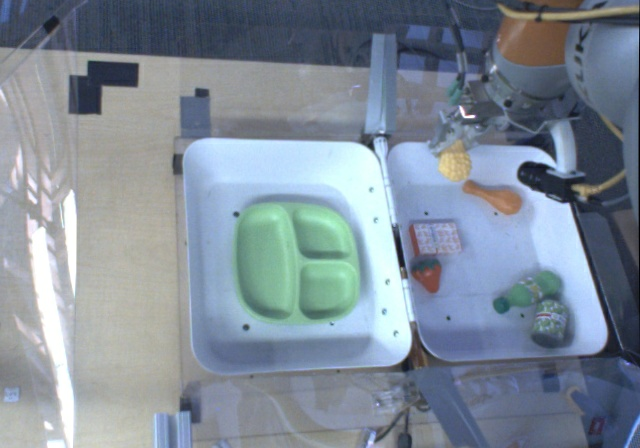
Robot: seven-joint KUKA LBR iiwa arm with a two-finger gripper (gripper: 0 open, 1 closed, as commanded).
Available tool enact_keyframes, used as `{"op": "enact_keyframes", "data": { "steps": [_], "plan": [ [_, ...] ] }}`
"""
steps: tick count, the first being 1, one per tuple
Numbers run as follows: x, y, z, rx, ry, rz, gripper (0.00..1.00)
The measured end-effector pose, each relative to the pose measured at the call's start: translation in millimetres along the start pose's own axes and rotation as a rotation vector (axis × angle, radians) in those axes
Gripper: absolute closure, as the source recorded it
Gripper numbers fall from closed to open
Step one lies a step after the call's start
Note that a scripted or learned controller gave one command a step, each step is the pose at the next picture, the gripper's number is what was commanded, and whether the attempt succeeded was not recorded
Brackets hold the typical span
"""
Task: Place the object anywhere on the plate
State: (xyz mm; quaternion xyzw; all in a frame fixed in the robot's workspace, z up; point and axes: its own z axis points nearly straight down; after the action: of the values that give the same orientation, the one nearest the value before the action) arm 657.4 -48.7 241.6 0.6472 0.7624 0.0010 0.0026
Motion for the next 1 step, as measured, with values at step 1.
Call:
{"op": "enact_keyframes", "data": {
  "steps": [1],
  "plan": [
    [64.9,-30.2,49.5,0.004,0.002,0.037,1.00]
  ]
}}
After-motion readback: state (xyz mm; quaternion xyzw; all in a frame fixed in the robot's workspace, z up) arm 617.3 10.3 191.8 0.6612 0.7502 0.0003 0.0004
